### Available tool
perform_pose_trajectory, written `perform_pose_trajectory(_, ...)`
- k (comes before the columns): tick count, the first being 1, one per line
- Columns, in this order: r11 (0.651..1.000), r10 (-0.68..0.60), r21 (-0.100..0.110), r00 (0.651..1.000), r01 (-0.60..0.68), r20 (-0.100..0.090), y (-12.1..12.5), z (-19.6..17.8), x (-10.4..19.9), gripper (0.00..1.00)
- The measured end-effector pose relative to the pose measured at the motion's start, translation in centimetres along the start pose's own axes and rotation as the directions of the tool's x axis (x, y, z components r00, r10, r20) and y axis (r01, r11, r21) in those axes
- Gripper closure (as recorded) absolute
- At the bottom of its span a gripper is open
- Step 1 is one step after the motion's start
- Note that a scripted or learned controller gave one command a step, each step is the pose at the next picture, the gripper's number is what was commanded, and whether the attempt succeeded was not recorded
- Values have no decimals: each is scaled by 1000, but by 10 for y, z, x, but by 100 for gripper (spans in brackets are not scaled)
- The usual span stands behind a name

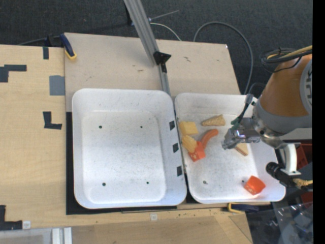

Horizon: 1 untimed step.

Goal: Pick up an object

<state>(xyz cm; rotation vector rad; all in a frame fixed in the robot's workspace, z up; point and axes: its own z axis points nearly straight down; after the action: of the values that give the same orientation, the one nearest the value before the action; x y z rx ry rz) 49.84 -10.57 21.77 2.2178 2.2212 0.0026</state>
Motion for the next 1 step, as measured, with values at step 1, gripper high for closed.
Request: perform_pose_trajectory(1,1000,-1,0,1000,1,0,1,-43,0,100)
